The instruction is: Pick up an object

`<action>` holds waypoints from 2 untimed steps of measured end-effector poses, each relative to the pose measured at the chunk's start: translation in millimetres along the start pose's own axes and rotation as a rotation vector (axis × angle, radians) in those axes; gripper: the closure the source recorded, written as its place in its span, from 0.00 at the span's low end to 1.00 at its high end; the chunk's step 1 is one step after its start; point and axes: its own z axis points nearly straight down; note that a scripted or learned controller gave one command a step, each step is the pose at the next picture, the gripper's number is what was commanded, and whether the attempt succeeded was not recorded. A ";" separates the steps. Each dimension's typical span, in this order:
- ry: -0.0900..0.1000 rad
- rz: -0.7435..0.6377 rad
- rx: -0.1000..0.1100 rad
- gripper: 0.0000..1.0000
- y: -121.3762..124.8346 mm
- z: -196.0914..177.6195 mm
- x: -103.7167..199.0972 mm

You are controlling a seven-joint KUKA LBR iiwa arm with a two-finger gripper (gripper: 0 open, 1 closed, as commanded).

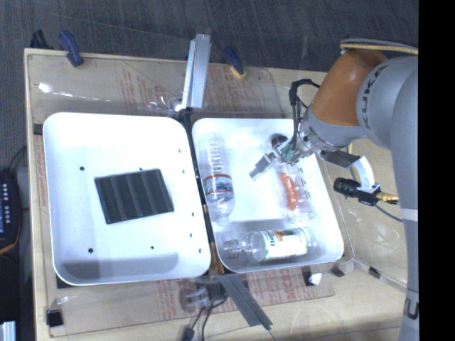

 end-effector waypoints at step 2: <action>-0.016 -0.014 0.001 0.00 21.3 52.3 26.3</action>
